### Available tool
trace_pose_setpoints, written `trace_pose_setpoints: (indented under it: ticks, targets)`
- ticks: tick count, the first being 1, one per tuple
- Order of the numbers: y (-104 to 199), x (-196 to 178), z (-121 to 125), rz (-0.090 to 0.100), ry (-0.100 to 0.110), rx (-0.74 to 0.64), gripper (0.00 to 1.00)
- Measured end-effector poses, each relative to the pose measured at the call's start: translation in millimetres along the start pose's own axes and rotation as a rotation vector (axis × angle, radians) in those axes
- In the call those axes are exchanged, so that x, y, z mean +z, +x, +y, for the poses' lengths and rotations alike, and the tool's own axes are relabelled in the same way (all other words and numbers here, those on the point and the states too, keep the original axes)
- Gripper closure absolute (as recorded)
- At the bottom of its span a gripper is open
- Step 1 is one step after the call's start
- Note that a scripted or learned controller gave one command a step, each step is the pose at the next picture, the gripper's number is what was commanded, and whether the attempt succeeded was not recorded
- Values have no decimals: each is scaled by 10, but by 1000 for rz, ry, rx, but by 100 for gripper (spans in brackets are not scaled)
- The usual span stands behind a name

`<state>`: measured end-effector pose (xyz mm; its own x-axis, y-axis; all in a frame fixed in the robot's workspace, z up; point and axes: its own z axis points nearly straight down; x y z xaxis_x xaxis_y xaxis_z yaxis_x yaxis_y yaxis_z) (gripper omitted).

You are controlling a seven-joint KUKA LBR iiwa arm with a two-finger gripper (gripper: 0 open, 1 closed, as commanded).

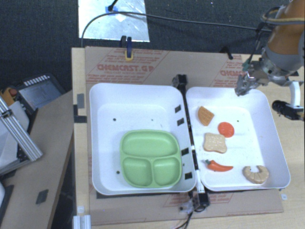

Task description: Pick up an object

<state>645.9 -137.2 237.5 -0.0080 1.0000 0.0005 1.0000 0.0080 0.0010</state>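
Since the task names no particular object, any of the five small toy foods in the right-hand shallow white bin (281, 168) would serve, and all of them look like light, stiff plastic or foam that should neither crush nor sag, though smooth faces may slip between fingers. Nearest, at the bin's near right corner, lies a tan curled croissant-shaped piece (256, 174); its hump looks the best place to pinch, across the narrow width. Just left of it, near the dividing wall, a slim orange-red carrot-like piece (219, 166) lies flat; it is low and thin, so I judge it the hardest to catch, best taken across its middle. Beyond that sits a pale beige bread-slice piece (215, 143), flat and broad, to be gripped across its shorter sides. Just beyond it, to the right, rests a round red tomato-like disc (226, 129), and farther left an orange-tan wedge-shaped piece (205, 115).

Over in the left bin (102, 128), a light green three-compartment plastic plate (150, 157) lies toward the near side.

Farthest back, the two-finger gripper (242, 88) hangs over the right bin's far rim, well apart from every piece; whether it is open or closed cannot be told, and nothing shows between its tips.
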Motion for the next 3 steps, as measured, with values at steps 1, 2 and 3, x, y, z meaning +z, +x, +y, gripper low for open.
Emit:
trace_pose_setpoints:
  ticks: [1, 2, 3]
  targets:
    - [397, -19, -218, 0, 2, 1, 100]
    - [866, -20, -301, 1, 1, 0, 100]
    - [1287, 97, -484, 1, 2, 0, 100]
